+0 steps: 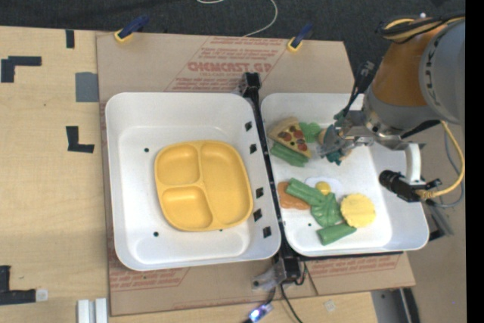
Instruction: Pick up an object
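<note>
While my grey arm [423, 87] reaches in from the right over the right-hand bin [393, 234], I judge that I am in the approach step, with nothing lifted yet. My gripper [334, 146] hangs low near the upper middle of that bin, close to the toys, and I cannot tell from this angle whether my jaws are spread or closed; nothing visibly sits between them.

Going by size: the two bins are shallow, smooth white plastic with rounded corners, set side by side on brown printed cardboard. The left bin [128, 238] carries a yellow divided tray [203, 185], glossy, rounded, with three compartments. It looks broad and flat, so I judge it a poor grip.

My likely targets lie in the right bin. A green leafy plastic piece [321, 209] sprawls across the lower middle, lobed and irregular. Just beside it rests a yellow rounded piece [358, 209], bumpy, perhaps a lemon or corn. A pizza slice toy [290, 135] lies near the bin's left wall, a flat wedge with red spots, touching a green pod-like piece [289, 154]. An orange slab [291, 198] is partly under the leafy piece.

The next move, I reckon, calls for settling straight down on one piece near my jaws, most likely the green bits beside the pizza, and closing across a narrow part.
</note>
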`<action>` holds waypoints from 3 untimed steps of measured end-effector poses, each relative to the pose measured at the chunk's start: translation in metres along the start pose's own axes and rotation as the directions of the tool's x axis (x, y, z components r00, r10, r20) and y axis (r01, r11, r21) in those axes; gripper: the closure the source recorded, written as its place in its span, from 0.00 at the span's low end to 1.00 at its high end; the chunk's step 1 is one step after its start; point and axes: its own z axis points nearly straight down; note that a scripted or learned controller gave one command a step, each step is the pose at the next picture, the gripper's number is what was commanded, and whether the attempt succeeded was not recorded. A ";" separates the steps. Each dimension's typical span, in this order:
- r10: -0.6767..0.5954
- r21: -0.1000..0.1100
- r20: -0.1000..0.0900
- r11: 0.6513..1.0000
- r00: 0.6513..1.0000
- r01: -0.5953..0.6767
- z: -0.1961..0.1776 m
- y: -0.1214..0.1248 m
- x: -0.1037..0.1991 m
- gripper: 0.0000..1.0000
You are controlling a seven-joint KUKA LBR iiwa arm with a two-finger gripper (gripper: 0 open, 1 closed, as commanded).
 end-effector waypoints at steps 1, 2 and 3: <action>-0.002 -0.001 0.000 1.000 1.000 0.002 -0.051 0.006 0.010 1.00; -0.001 0.003 -0.001 1.000 1.000 0.001 -0.068 0.007 0.011 1.00; 0.000 0.007 -0.001 1.000 1.000 0.001 -0.057 -0.031 0.047 1.00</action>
